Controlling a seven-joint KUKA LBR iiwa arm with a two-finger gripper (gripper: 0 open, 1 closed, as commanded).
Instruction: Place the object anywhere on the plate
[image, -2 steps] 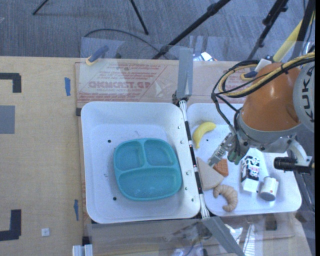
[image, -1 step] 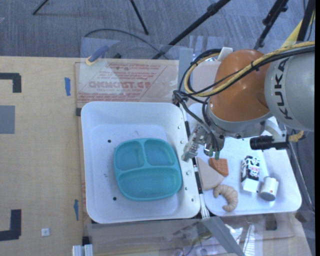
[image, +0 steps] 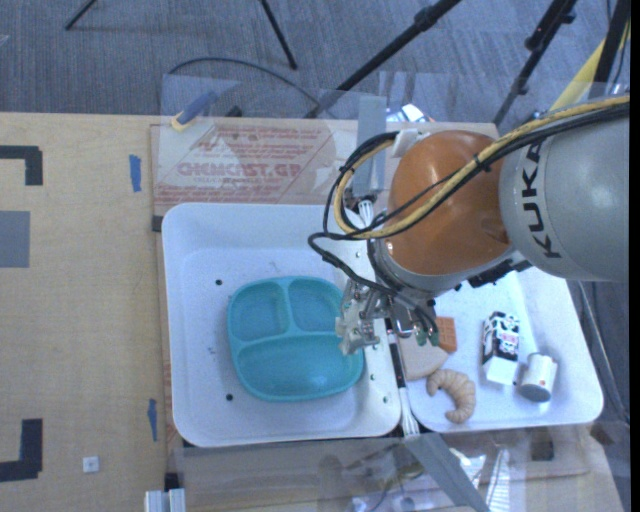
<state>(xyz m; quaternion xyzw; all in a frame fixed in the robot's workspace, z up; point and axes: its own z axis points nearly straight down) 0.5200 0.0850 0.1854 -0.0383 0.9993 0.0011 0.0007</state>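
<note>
Gripper (image: 352, 330) is hanging over right rim of teal plate (image: 285, 345); croissant (image: 453, 392) is lying right of it in other bin; finger state cannot be told.

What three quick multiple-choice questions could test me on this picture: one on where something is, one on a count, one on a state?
1. Where does the teal divided plastic plate lie?
A. left white bin
B. right white bin
C. bare bench

2. How many compartments has the plate?
A. two
B. three
C. five

3. How does the tan croissant-shaped toy lie?
A. on the plate
B. hanging in the air
C. on the right bin's floor

Answers: 1 A, the plate rests in the left bin. 2 B, ridges mark three sections. 3 C, it lies beside the gripper.
</note>
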